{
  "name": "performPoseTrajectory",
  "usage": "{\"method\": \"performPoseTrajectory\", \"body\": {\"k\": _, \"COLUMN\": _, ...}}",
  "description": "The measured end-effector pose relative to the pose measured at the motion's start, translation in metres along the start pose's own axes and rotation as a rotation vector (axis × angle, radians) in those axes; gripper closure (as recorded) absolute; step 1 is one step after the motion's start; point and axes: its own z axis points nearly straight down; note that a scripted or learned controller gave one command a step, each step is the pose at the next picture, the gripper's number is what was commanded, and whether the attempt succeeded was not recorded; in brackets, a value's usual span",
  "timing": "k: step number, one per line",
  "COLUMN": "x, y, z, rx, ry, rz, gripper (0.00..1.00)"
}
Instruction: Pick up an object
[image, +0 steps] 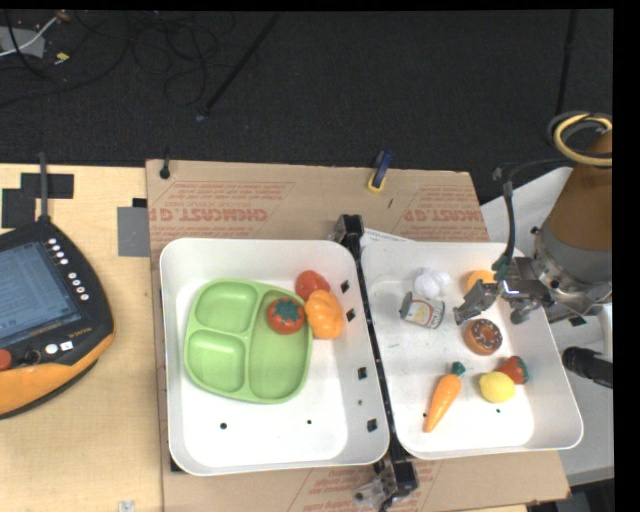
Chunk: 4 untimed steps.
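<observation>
While reaching from the right, arm (585, 215) hangs over right bin (400, 400).

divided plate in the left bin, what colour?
Light green. The divided plate shows clearly in the camera view.

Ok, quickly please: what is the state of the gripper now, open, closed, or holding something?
Gripper: over the right bin beside the donut; open or closed cannot be told.
</observation>
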Motion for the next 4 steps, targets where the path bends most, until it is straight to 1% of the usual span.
{"method": "performPoseTrajectory", "body": {"k": 1, "x": -0.001, "y": -0.001, "z": 0.047, "rx": 0.001, "ry": 0.000, "rz": 0.000, "gripper": 0.00}}
{"method": "performPoseTrajectory", "body": {"k": 2, "x": 0.001, "y": 0.009, "z": 0.106, "rx": 0.001, "ry": 0.001, "rz": 0.000, "gripper": 0.00}}
{"method": "performPoseTrajectory", "body": {"k": 3, "x": 0.003, "y": 0.010, "z": 0.139, "rx": -0.005, "ry": -0.001, "rz": 0.000, "gripper": 0.00}}
{"method": "performPoseTrajectory", "body": {"k": 4, "x": 0.002, "y": 0.010, "z": 0.128, "rx": -0.003, "ry": 0.002, "rz": 0.005, "gripper": 1.00}}
